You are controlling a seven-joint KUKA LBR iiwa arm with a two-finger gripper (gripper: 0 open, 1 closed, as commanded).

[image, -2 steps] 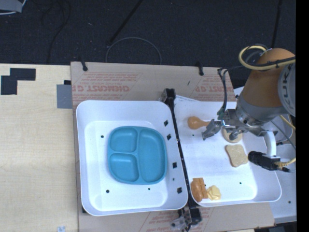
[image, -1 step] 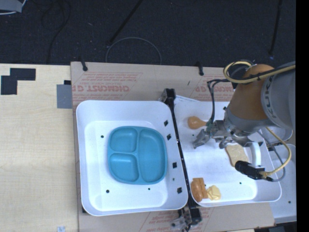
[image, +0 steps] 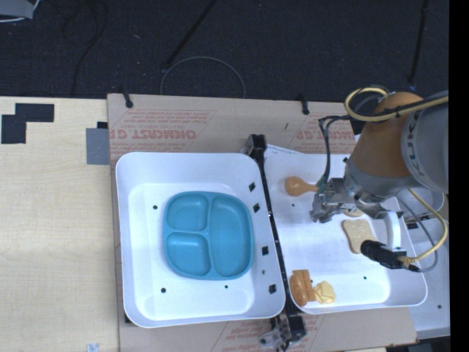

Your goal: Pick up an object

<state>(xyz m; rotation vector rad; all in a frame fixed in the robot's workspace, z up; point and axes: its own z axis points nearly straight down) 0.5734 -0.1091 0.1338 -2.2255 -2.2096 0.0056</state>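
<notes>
Low in the frame, tucked into the lower left corner of the right bin (image: 410, 299): brown block (image: 300, 286) touching yellow lump (image: 324, 293). Further up, tan slice (image: 357, 233) by the arm; level with it at frame left, blue plate (image: 207, 235) in the left bin (image: 139, 174). Higher still, gripper (image: 321, 213) low over bare floor, just right of and below the orange toy (image: 297, 186). Grip state impossible to tell; nothing seen held. Probably mid-approach. Next: shift up-left onto the toy, then clamp. Open floor mid-bin; divider wall close beyond the toy.
</notes>
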